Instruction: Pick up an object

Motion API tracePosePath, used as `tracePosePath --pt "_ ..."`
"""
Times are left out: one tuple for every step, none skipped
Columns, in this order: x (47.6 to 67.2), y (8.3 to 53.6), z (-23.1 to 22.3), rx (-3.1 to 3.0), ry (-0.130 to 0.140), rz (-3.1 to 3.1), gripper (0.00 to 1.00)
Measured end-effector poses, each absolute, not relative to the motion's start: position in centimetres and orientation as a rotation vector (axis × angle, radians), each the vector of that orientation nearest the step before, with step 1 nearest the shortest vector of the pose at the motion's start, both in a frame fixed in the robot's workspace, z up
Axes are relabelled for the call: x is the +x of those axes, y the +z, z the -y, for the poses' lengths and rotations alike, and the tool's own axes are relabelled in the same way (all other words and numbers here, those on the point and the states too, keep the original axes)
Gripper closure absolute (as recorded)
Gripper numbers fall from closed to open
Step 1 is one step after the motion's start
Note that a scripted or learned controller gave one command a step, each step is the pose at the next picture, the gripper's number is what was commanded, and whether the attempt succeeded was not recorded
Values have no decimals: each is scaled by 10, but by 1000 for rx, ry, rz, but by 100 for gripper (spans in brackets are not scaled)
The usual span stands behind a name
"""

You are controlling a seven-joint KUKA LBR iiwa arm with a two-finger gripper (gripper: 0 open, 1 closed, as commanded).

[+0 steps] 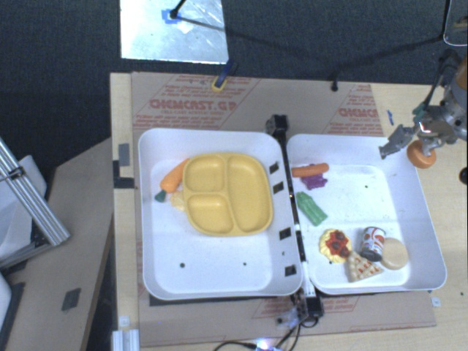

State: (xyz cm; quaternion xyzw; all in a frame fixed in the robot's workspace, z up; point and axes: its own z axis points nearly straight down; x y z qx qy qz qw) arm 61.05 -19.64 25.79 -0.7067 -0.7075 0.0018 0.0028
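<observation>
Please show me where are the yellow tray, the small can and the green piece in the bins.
yellow tray (223, 194): camera view, middle divider.
small can (372, 243): camera view, its side label.
green piece (311, 210): camera view, middle of its length.

The grey arm (457, 86) is cut off by the frame's right edge at three o'clock, so only its wrist end shows. Its two-finger gripper (391, 143) is blurred and small. An orange ball-like thing (420, 156) beside it is partly covered by the mechanism. In the left white bin (157, 269), the yellow three-compartment plastic plate (223, 194) hides part of an orange toy carrot (172, 176) at its ten o'clock, and most of a pale yellowish item (178, 202) at nine o'clock, too hidden to identify.
</observation>
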Motion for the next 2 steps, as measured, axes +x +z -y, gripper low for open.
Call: tracePosePath --pt "612 263 196 -2219 -2 2226 0" --pt "611 200 198 -2218 3 2221 0"
